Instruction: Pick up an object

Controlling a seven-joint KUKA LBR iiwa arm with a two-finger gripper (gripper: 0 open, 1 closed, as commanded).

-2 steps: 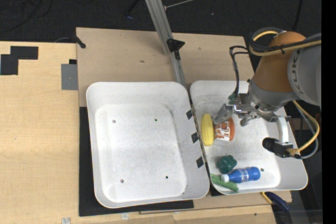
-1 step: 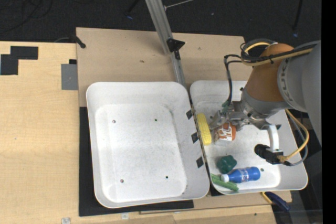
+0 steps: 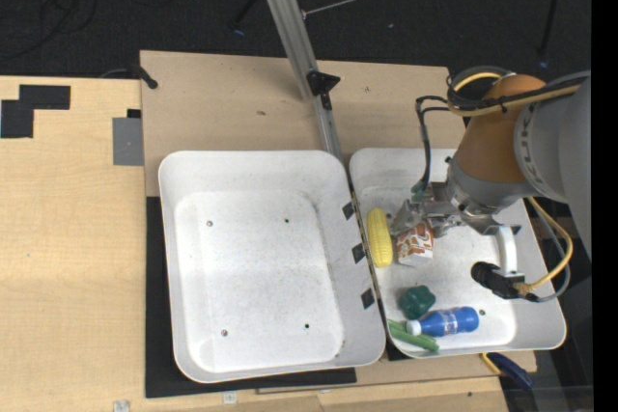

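we saw the right bin (image 3: 541,328) holding a corn cob (image 3: 379,238), carton (image 3: 416,244) and blue bottle (image 3: 444,322). the gripper (image 3: 421,213) hung over the carton; we could not tell its jaws' state.

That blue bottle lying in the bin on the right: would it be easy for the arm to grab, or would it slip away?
The blue bottle lies on its side, so a nudge would probably roll it. Its smooth round body may slip between fingers. It looks like light plastic, likely easy to lift.

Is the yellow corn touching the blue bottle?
Apart. The camera view shows the yellow corn by the right bin's left wall, and the blue bottle lower down, with bare white bin floor and a dark green object between them.
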